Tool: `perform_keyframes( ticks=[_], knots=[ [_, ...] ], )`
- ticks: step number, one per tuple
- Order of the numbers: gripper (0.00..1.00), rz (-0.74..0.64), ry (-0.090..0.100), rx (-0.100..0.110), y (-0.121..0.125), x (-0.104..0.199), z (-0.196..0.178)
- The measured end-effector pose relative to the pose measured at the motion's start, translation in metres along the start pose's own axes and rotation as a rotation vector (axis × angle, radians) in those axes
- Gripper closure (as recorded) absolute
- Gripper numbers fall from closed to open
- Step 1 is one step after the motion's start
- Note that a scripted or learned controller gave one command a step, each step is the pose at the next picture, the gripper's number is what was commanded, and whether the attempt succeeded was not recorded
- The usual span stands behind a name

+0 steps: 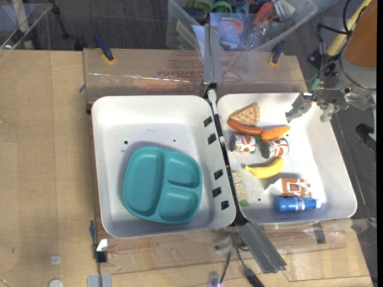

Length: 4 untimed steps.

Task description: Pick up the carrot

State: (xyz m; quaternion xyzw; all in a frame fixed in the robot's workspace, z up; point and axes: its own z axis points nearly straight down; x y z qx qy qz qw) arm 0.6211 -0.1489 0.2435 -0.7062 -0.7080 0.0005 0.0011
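Observation:
The carrot [275, 133] is a short orange piece lying in the right bin [335, 160], toward its back, touching the end of a reddish sausage [244, 127]. My gripper [310, 112] hangs above the bin's back right corner, up and to the right of the carrot and apart from it. Its two grey fingers [296, 109] stand spread, and nothing is between them. The orange-banded arm comes in from the upper right.
Also in the right bin: a pizza slice [246, 113], two small cans [244, 143], a banana [266, 167], a small carton [293, 187] and a blue bottle [294, 205]. The left bin [114, 118] holds a teal divided plate [161, 184]. A clear tub of toys [239, 8] stands behind.

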Motion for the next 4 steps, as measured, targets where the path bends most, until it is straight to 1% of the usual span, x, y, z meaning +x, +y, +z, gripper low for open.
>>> perform_keyframes(
  ticks=[1,2,3,4],
  knots=[
    [0.0,-0.106,0.0,0.0,0.033,-0.01,0.098],
    [0.0,-0.091,-0.004,-0.012,0.05,-0.008,0.153],
    [1.0,-0.093,-0.008,-0.016,0.051,-0.008,0.142],
    [1.0,-0.21,-0.001,-0.003,0.038,0.086,0.016]
  ],
)
